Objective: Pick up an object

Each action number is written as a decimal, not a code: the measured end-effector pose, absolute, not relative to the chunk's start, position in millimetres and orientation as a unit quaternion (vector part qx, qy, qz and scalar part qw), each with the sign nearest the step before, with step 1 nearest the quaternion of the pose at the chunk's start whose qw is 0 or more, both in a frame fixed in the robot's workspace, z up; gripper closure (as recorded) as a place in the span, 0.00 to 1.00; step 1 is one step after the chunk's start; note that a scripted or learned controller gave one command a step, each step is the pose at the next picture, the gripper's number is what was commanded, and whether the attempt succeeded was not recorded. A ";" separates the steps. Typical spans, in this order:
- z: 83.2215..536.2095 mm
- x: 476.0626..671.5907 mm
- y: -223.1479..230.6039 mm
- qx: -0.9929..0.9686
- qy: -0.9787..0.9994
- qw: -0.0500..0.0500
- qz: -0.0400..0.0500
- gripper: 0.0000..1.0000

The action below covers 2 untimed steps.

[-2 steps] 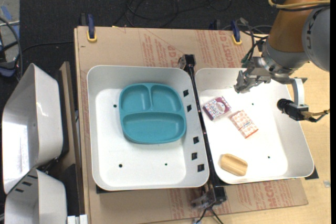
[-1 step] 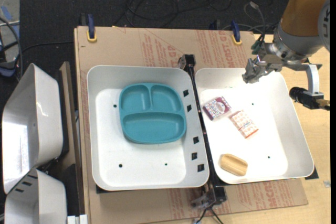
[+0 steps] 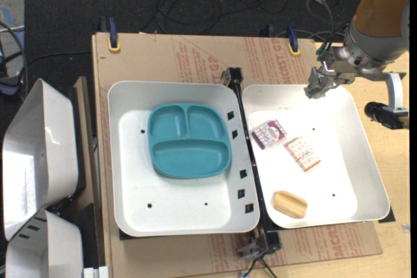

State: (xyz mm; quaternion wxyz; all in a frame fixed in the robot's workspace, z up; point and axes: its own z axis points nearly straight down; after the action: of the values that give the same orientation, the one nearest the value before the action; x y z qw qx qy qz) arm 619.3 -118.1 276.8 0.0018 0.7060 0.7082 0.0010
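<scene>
Gripper (image 3: pixel 317 89) low over the far rim of the right bin (image 3: pixel 365 140), jaw state impossible to tell, nothing seen between them. Nearer in that bin: a purple-and-white packet (image 3: pixel 268 133), a red-and-white packet (image 3: pixel 303 153) just beside it, a tan bread-like roll (image 3: pixel 289 204) by the near wall. Teal divided plate (image 3: pixel 189 140) in the left bin (image 3: pixel 130 153).

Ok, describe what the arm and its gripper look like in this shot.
The arm is a thick rounded column, orange on its upper section and grey metal lower down toward the wrist. A white bracket-like piece sticks out on its right side beside a black fitting. The gripper at its end is small, dark grey and metallic, with silver hardware and thin dark cables bunched around the wrist.
</scene>
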 end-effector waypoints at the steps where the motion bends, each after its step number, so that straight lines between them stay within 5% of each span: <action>1: 273.1 623.8 -62.1 0.704 0.710 0.000 0.001 1.00; 2: 265.8 617.7 1.7 0.704 0.710 -0.001 0.000 1.00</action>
State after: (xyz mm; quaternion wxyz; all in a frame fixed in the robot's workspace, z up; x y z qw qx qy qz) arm 617.7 1.7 265.8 -0.0014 0.7040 0.7102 0.0004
